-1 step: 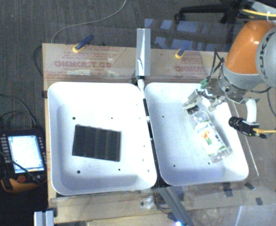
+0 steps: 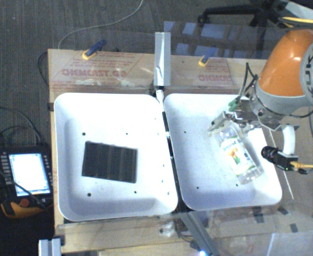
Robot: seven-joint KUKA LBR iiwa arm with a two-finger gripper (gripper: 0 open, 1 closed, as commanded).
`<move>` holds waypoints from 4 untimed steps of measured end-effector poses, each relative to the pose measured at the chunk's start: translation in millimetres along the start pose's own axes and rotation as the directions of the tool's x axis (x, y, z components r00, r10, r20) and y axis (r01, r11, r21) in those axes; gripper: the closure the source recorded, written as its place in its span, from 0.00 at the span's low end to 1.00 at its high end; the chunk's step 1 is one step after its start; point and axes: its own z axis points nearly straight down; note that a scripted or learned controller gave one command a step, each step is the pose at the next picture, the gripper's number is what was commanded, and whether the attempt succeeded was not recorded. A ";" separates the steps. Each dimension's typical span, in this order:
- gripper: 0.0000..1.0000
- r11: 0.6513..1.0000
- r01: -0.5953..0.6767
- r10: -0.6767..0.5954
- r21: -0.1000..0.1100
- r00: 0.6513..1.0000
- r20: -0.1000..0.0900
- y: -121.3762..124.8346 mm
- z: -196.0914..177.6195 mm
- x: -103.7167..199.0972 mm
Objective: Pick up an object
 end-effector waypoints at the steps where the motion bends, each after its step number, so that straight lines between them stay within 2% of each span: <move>1: 0.00 1.000 0.016 -0.016 0.001 1.000 0.003 -0.4 35.3 -45.8; 2: 0.00 0.987 0.159 -0.159 -0.002 0.987 0.001 7.5 139.7 -75.2; 3: 0.00 0.960 0.280 -0.280 -0.022 0.960 0.006 -16.6 140.6 -96.5; 4: 1.00 0.959 0.282 -0.282 -0.023 0.959 0.004 -15.7 131.8 -94.6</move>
